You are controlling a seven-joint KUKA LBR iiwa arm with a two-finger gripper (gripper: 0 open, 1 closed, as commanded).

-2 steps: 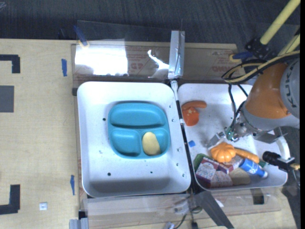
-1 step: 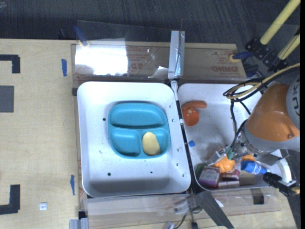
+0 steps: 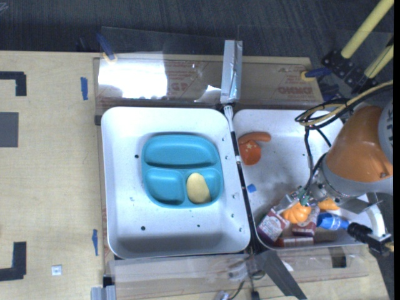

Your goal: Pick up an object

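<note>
My gripper [image 3: 312,195] hangs low over the lower part of the right bin [image 3: 282,125], under the arm's orange band [image 3: 357,150]. Just below it lies a cluster of things: a small orange pumpkin-like toy [image 3: 297,213], a blue bottle [image 3: 331,221], a red and white packet [image 3: 272,225] and a dark red bar [image 3: 301,233]. The gripper's tip is right above the orange toy, and the wrist hides how it meets the pile. An orange carrot-like toy [image 3: 251,147] lies alone at the bin's upper left.
The left bin [image 3: 119,186] holds a blue divided tray [image 3: 181,167] with a yellow egg-shaped thing [image 3: 198,187] in its lower right compartment. A small blue scrap [image 3: 251,188] lies by the divider between the bins. Black cables [image 3: 310,144] loop above the arm.
</note>
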